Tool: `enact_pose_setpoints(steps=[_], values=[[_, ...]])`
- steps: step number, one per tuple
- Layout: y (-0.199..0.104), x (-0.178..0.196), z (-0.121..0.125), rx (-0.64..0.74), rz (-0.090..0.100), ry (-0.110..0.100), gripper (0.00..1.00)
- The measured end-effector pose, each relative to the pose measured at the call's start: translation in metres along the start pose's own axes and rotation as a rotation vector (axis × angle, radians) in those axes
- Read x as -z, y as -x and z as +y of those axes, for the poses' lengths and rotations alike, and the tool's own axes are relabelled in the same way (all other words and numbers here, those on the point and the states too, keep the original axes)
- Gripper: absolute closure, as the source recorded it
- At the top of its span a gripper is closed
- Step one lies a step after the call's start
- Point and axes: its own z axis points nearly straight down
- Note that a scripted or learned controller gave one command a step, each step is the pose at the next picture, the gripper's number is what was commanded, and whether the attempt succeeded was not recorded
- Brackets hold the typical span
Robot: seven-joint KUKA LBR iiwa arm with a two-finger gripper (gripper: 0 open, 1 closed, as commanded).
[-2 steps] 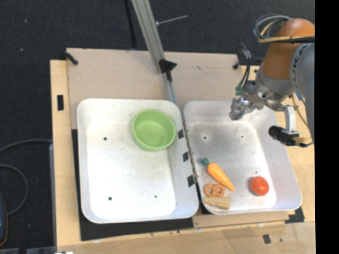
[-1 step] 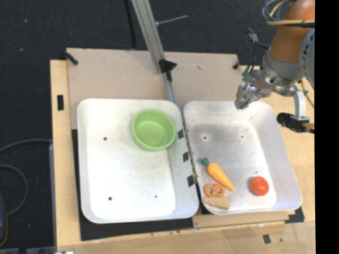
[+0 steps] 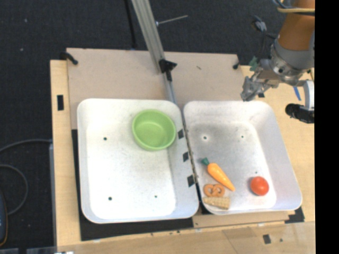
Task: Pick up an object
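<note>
We count one green bowl [image 3: 153, 129] in the left bin [image 3: 95, 157]; one carrot [image 3: 220, 176], tomato [image 3: 259, 186] and pretzel [image 3: 214, 190] at the right bin's [image 3: 265, 126] six o'clock. Gripper [image 3: 249, 93] at one o'clock; its grasp we cannot tell.

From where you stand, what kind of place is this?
Probably a robot test bench in a lab: a grey arm reaches over two white bins, which hold a toy carrot and a green bowl.
</note>
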Motion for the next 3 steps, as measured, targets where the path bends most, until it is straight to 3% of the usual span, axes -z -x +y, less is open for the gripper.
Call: enact_pose_setpoints(steps=[3], values=[[-0.142,-0.001,-0.057,0.001,0.003,-0.006,1.0]])
